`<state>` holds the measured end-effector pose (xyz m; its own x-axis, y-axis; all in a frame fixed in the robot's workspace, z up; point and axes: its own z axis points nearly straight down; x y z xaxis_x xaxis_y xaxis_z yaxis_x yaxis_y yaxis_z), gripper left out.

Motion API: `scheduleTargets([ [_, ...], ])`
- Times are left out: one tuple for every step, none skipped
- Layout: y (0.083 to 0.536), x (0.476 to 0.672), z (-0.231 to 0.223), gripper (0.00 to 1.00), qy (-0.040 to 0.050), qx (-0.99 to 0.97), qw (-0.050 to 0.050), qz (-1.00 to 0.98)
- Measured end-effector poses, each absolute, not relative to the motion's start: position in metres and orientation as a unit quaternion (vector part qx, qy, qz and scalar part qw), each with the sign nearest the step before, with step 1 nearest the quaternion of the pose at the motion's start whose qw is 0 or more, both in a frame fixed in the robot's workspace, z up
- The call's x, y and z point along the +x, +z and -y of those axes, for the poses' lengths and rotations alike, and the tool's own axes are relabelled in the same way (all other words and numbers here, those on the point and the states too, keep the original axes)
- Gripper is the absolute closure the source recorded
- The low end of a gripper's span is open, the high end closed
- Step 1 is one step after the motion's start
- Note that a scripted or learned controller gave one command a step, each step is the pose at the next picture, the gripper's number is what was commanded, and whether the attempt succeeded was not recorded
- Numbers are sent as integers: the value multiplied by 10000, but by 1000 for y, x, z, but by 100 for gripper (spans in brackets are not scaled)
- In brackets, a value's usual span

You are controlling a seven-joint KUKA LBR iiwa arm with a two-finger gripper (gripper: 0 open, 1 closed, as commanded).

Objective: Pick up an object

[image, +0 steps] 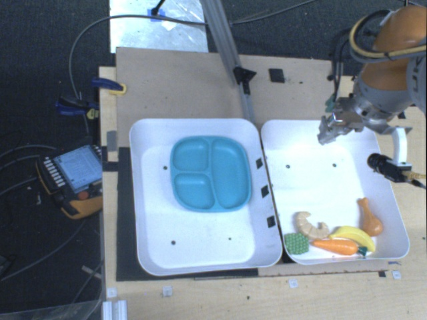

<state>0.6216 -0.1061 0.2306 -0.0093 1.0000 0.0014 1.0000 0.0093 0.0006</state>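
Two shallow white bins: blue sectioned plastic plate mid-left; toy carrot, banana lower right. Grey gripper upper right, finger state unclear.

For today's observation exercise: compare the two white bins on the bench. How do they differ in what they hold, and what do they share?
The left bin holds one thing, a blue divided plate lying near its middle; the right bin holds several small toy foods, among them a banana and a carrot, crowded into its near corner. The gripper is over the right bin's far edge, not the left bin. Both are shallow, white and side by side.
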Motion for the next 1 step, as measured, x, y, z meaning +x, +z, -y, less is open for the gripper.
scheduleTargets([
  [224,620,55,100,-11,-7035,-1,7107],
])
